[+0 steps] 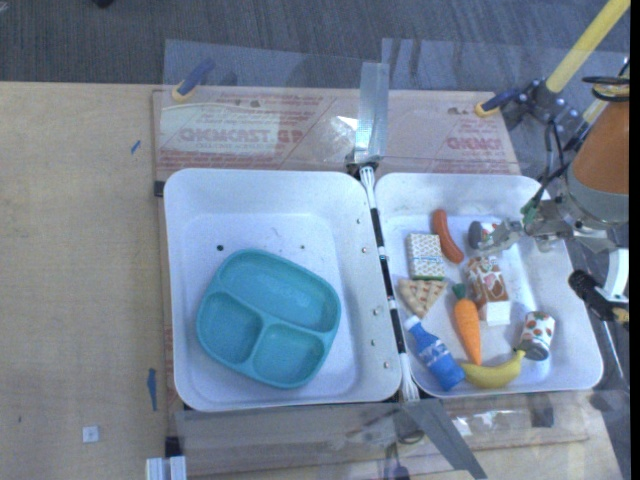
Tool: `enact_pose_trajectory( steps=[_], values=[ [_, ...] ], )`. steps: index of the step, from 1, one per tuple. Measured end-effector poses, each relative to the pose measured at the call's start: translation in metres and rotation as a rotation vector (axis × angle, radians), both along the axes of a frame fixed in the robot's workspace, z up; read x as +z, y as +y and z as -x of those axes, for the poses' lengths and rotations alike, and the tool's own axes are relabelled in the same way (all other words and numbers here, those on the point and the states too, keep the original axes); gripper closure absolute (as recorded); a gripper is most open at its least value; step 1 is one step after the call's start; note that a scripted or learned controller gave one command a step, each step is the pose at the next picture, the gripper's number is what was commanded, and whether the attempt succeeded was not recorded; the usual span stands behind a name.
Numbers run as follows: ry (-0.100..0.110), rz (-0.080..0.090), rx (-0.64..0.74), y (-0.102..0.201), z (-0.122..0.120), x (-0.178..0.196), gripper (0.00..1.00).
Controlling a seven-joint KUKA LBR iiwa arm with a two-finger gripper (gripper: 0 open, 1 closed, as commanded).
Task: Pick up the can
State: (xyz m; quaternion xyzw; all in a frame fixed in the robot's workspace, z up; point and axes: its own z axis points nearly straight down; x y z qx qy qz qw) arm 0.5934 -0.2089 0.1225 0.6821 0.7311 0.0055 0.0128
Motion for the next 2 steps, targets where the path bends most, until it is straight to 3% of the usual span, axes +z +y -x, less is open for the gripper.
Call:
enact_pose_trajectory(
  steps=[1, 2],
  values=[
    [0.041, -0.039, -0.094, 0.006, -0.078, -0.034, 0.00],
    [0.034, -0.032, -0.094, 0.004, -0.079, -0.022, 1.00]
  ],
)
